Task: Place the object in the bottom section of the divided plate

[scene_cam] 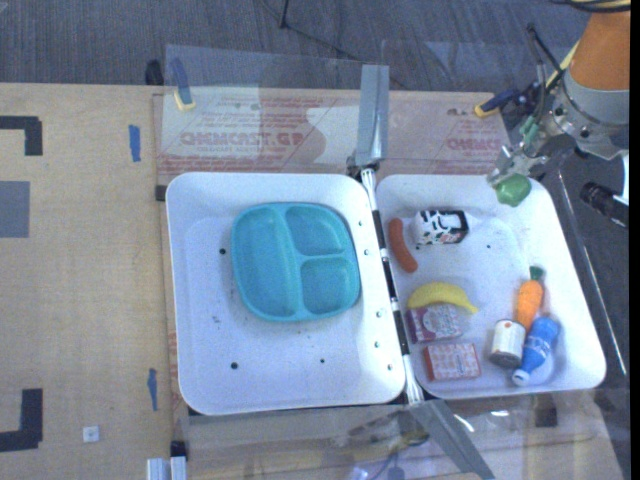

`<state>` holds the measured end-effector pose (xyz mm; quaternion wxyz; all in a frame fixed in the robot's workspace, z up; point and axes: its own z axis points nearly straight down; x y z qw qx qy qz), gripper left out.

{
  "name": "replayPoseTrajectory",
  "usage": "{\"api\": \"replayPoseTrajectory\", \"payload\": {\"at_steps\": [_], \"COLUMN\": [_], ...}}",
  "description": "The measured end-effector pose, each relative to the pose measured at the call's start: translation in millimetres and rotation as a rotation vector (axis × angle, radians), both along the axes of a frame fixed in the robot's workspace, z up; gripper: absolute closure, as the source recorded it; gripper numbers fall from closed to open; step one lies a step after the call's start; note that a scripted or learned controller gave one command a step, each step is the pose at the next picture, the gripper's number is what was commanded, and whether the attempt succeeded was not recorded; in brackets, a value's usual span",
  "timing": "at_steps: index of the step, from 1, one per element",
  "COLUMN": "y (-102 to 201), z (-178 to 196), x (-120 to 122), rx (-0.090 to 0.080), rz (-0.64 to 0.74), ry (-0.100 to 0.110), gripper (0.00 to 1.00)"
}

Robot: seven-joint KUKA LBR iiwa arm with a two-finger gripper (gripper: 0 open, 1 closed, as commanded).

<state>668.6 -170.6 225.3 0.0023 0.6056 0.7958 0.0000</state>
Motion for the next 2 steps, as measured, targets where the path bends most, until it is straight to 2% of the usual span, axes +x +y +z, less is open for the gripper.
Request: {"api": "replayPoseTrajectory", "payload": {"at_steps": [1,2], "y": [80,180], "z": [14,1], "x": [-1,-23], "rx": [0.003,0.003], "rz": [0.023,0.117], "ry": [0.003,0.004], "gripper": [1.0,1.0]}}
